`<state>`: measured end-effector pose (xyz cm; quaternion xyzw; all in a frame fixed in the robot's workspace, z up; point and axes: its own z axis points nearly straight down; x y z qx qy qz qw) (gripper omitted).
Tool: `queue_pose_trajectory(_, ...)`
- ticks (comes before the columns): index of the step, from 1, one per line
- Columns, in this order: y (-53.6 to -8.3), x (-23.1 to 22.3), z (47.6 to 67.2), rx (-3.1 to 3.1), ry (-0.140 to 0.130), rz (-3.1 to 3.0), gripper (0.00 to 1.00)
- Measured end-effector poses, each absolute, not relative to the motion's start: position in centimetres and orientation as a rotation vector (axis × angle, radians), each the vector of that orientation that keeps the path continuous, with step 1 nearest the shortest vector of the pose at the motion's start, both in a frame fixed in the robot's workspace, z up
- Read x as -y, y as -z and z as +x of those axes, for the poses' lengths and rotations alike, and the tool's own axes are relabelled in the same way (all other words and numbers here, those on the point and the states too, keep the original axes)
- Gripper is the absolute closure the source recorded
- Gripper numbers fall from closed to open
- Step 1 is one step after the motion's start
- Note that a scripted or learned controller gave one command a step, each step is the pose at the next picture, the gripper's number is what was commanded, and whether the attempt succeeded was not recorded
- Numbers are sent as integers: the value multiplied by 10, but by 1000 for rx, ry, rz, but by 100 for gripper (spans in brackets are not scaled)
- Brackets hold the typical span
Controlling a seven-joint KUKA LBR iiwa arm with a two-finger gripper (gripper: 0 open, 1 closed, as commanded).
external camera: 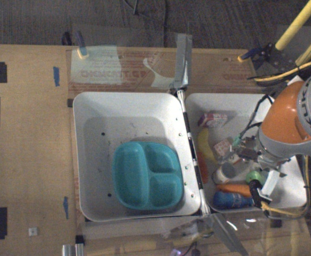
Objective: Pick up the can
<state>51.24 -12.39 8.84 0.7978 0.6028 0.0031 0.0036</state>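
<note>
Camera view: claw over can in rt bin (grip state unclear, half hidden).

From my seat, the arm runs off the right edge, and its wrist covers part of the right bin. I can't make out the gripper's fingers among the clutter. The can is a small grey blur, and the blue item beside it is half hidden.
</note>
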Motion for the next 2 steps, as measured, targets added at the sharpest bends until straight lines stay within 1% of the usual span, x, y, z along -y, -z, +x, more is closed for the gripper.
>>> queue_pose_trajectory(1,-88,141,558,-1871,-7,2516,0)
queue_pose_trajectory(2,-256,177,571,-1764,1,2598,0)
